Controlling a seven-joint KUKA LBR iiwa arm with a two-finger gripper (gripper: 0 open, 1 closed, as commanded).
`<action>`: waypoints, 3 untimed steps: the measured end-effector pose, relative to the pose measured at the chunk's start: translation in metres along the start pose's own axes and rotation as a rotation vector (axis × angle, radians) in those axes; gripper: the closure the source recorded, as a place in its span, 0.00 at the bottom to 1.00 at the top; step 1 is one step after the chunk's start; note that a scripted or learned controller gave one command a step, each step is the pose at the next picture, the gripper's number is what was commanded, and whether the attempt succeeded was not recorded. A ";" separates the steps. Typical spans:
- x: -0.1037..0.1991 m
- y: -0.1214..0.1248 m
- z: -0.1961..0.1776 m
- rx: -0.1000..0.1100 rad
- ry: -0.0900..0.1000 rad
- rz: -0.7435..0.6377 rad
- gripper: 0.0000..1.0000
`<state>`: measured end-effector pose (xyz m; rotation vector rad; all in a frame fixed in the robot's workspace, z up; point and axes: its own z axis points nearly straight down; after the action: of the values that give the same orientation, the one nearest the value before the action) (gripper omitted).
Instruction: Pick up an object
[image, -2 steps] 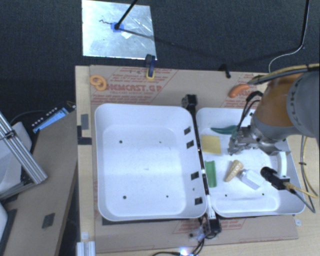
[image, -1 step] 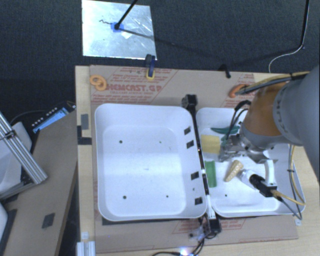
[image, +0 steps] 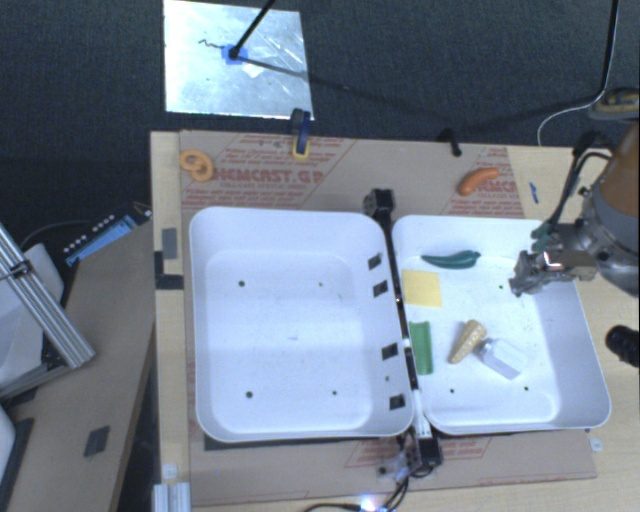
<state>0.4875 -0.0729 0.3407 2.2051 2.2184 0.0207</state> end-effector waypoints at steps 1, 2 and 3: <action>0.024 -0.003 0.107 0.026 0.002 0.003 1.00; 0.017 0.000 -0.005 0.007 -0.001 0.001 1.00; 0.042 -0.002 0.076 0.022 0.001 0.001 1.00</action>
<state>0.4867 -0.0305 0.2651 2.2185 2.2290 -0.0027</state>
